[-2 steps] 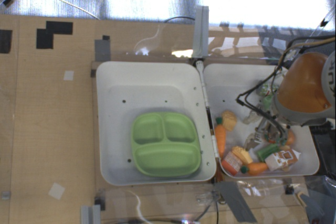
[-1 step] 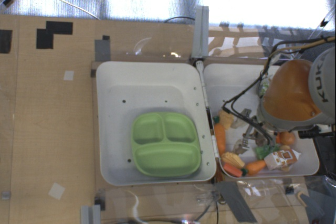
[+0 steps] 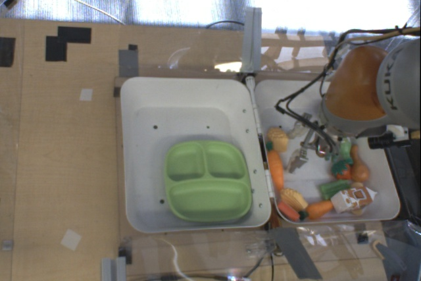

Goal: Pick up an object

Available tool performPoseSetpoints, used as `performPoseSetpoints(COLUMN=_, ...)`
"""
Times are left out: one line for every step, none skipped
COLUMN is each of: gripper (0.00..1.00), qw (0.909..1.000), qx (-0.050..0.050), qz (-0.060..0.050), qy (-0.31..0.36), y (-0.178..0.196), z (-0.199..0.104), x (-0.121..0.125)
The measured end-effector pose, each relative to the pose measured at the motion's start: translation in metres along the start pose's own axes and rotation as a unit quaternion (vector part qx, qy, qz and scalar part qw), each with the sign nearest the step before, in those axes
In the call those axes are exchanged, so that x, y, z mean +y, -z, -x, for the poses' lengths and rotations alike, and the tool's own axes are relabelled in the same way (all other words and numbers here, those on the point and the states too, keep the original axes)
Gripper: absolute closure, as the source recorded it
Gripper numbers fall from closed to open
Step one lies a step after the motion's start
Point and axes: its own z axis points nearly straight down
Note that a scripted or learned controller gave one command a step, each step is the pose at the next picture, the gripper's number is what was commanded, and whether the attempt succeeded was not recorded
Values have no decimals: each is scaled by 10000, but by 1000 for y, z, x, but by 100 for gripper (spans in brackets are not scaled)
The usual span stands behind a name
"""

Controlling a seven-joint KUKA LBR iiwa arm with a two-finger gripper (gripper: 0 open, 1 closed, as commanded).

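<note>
Toy food (image 3: 309, 204) (plastic) lies just below the end effector (image 3: 297, 161).

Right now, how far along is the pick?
Done: the arm has reached into the right bin, and the gripper is low among the toy food there. In hand: nothing visibly; the long carrot lies beside the gripper and the milk carton rests on the bin floor. Left: grasp one item and lift it. The green divided plate sits in the left bin.
</note>
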Motion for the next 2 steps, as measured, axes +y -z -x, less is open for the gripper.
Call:
performPoseSetpoints(gripper=0, qw=9999, qx=-6, qz=-9, qy=-114, y=0, z=-12, x=7)
performPoseSetpoints(gripper=0, qw=9999, qx=-9, qz=-4, qy=-148, y=1, z=-13, x=6)
